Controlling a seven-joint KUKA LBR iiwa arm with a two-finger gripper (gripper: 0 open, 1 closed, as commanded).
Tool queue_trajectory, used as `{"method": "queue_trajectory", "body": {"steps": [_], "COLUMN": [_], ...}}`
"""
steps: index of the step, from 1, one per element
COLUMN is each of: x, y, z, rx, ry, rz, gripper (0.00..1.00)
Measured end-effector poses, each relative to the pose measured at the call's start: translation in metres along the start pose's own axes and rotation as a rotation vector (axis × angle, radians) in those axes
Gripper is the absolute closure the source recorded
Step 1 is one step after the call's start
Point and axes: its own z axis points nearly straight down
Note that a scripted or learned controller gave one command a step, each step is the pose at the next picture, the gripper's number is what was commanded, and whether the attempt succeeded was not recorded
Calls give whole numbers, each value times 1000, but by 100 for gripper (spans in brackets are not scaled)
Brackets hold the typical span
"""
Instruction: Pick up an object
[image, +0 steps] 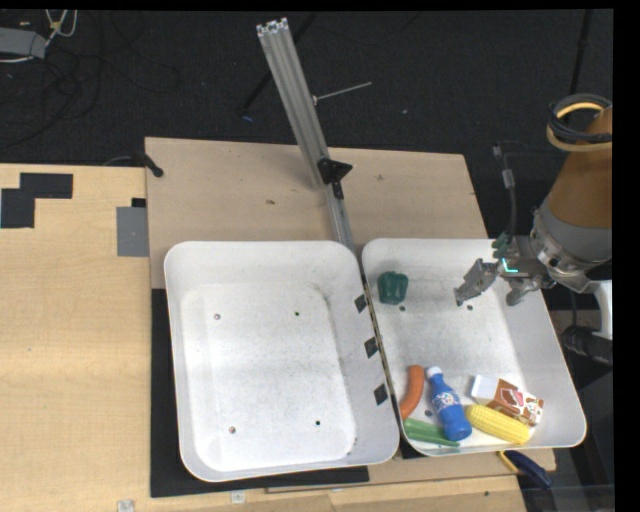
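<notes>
Well, two shallow white plastic bins sit side by side on the bench, their floors lightly speckled. The arm (580, 190), smooth grey with an orange band, comes in over the right bin (560, 350), and its gripper (497, 287) hangs above the bin's upper part with the two dark metal fingers spread apart, nothing between them. A lumpy green pepper (391, 288) lies near the divider. Down in the near corner, a carrot (413, 390), a glossy blue bottle (446, 403), knobbly yellow corn (499, 423) and a small brown packet (518, 402) huddle close together. The left bin (200, 290) shows rounded corners.
</notes>
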Motion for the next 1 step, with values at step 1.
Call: {"method": "queue_trajectory", "body": {"steps": [1], "x": [-1], "y": [1], "z": [-2], "rx": [-4], "ry": [-1], "rz": [2], "gripper": [0]}}
